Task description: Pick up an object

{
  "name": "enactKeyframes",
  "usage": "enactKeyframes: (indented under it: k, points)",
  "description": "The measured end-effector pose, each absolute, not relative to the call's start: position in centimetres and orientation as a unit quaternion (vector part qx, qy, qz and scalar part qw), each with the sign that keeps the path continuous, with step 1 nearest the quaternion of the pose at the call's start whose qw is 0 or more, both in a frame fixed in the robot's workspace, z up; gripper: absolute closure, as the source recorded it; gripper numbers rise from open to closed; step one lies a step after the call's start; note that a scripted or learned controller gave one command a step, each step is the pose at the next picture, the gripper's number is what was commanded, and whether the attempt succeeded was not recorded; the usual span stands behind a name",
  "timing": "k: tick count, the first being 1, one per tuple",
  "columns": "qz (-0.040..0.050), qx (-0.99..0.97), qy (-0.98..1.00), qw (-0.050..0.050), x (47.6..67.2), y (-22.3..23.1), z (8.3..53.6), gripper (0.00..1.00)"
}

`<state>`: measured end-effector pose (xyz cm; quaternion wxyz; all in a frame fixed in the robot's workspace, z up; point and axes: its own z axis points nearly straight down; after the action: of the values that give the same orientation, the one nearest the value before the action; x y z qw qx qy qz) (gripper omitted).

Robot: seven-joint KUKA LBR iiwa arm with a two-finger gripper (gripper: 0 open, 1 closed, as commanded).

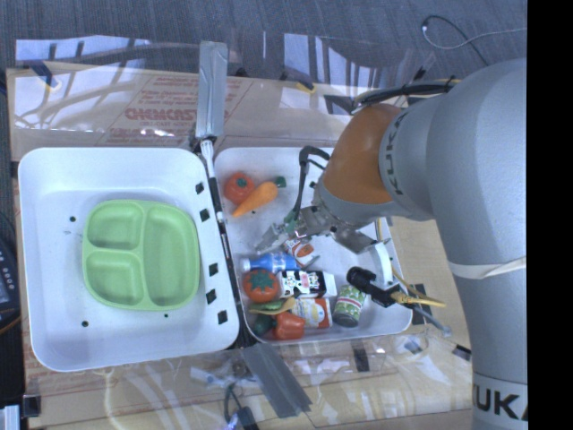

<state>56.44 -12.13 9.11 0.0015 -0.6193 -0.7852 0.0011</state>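
Cardboard (134, 106) with red print covers the bench under two white bins. The left bin (36, 186) holds a green plate (141, 254) with three parts, lying flat near its middle. The right bin (269, 164) holds all the small things.

The grey arm (457, 168) enters from 3 o'clock and its orange band (358, 164) hangs over the bin's 1 o'clock part. The gripper (279, 236) points toward 8 o'clock and is low over the middle of the right bin. Whether it is open or closed I cannot tell, and I see nothing held in it.

Just at 4 o'clock from the gripper is a small jar (303, 251) with a red and white label, very close to it, maybe touching. At 6 o'clock from the gripper lies a blue bottle (271, 262) on its side. Below the bottle are a tomato (261, 285) and a carton (306, 283) with black and white spots, side by side. Further to 6 o'clock, against the bin's near wall, are a red pepper (288, 327), an orange pack (313, 313) and a can (349, 307), crowded together and touching.

At 10 o'clock from the gripper, apart from the crowd, a second tomato (238, 187) and a carrot (256, 197) lie just beside each other, near the wall between the bins. The carrot's green end points to 2 o'clock.
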Motion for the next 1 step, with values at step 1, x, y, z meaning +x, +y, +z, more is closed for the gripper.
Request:
enactKeyframes:
  k: [1]
  points:
    - [0.0010,-0.609,-0.793,0.002,56.17,-12.12,9.10,0.00]
